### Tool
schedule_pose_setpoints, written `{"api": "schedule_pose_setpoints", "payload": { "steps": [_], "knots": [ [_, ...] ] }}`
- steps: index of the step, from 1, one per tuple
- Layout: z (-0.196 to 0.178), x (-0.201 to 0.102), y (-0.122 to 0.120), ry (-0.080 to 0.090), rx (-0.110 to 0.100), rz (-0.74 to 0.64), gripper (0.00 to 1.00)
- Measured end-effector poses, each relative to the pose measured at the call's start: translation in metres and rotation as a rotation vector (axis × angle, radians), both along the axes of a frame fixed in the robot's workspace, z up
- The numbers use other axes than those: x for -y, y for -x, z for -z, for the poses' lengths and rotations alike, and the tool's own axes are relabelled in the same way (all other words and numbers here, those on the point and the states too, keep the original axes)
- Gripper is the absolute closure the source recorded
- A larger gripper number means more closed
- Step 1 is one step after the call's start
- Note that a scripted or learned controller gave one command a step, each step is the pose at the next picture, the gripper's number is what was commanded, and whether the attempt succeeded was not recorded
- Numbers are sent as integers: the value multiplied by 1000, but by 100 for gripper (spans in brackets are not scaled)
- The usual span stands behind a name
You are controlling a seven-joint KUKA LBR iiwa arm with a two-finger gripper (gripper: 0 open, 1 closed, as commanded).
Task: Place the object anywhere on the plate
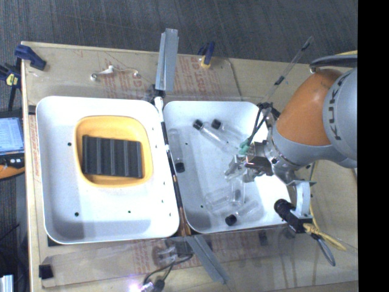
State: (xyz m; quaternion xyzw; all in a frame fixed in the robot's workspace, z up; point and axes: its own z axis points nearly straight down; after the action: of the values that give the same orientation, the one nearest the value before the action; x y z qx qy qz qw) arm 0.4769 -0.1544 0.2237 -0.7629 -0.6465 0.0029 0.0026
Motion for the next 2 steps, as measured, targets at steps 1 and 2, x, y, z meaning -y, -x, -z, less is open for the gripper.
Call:
{"api": "schedule_pose_setpoints", "payload": {
  "steps": [1,2],
  "knots": [
    [-73,-38,-27,-1,6,-213,100],
    [-112,-139,-69,-2,5,-321,100]
  ]
}}
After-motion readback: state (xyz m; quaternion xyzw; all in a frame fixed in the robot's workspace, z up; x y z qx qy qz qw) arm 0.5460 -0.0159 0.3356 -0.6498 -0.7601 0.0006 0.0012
